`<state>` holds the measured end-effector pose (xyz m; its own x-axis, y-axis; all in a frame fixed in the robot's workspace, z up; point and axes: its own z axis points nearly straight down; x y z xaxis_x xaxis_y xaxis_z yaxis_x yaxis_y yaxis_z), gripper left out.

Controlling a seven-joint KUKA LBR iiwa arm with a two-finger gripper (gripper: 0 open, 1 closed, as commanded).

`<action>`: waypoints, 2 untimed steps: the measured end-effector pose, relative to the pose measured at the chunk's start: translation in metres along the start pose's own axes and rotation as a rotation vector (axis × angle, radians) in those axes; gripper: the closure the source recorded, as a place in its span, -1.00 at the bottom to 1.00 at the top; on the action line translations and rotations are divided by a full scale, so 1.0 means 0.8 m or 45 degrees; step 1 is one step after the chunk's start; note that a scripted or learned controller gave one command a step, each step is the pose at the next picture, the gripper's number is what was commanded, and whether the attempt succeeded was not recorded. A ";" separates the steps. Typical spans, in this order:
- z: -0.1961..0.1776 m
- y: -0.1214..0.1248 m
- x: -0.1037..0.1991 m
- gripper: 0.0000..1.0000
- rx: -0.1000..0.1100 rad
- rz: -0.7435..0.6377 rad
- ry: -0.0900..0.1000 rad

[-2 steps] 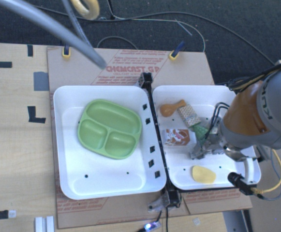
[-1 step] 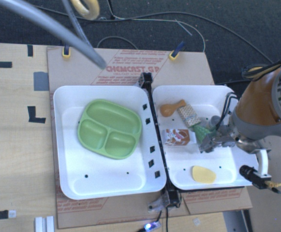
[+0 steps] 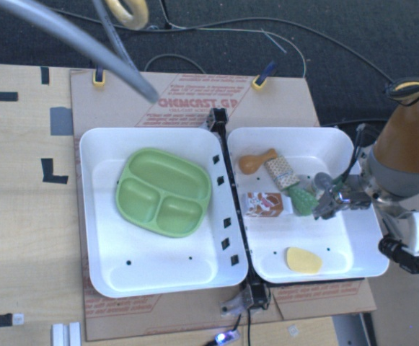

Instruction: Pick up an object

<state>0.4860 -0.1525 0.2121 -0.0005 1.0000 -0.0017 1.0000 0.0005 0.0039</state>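
The right bin (image 3: 339, 144) holds several small things: an orange spoon-like piece (image 3: 255, 161), a patterned wrapper (image 3: 280, 171), a red and white packet (image 3: 265, 204), a green object (image 3: 303, 199) and a yellow oval (image 3: 303, 260). My gripper (image 3: 329, 199) reaches in from the right, low over the bin's right half. It sits just right of the green object, close to it or touching. Dark fingers (image 3: 327, 209) point left toward that object. Nothing shows between them.
The left bin (image 3: 94, 215) carries a green divided plate (image 3: 164, 192). A black divider with clips (image 3: 228, 193) runs between the bins. The arm's orange band (image 3: 400, 139) looms over the right bin's right rim. Cables lie behind the bins.
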 end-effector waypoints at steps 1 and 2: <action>-0.035 0.001 0.000 1.00 0.003 -0.001 0.001; -0.043 0.026 0.058 1.00 0.005 -0.006 0.004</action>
<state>0.5069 -0.1061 0.2466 -0.0056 1.0000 0.0011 1.0000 0.0056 -0.0004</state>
